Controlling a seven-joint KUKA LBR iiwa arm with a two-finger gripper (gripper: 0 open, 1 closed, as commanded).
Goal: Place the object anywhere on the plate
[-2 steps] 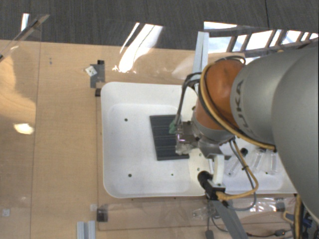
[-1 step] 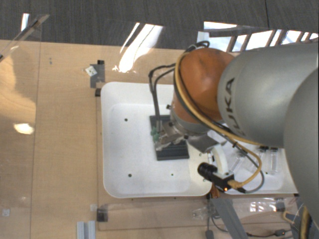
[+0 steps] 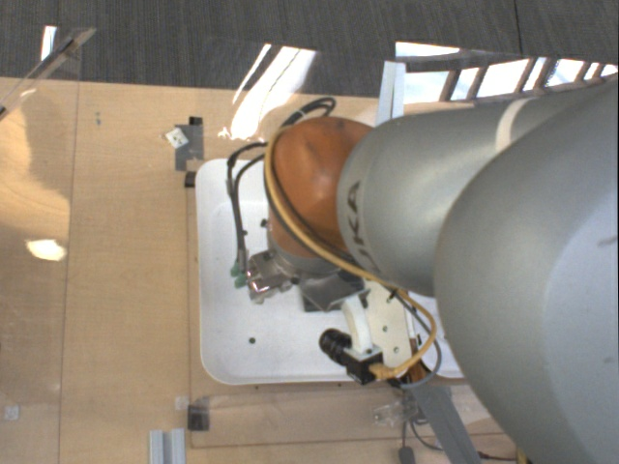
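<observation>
My grey arm with its orange band reaches in from the right and covers most of the white bin. The wrist and gripper body hang low over the bin's middle, with cables looping round them. The arm hides the fingertips and whatever lies under them. No plate or loose object can be made out on the bare part of the bin floor at the left and front.
The bin sits on a wooden bench. A small black bracket stands at the bin's far left corner and another clamp at its near left corner. A tiny dark speck lies on the bin floor.
</observation>
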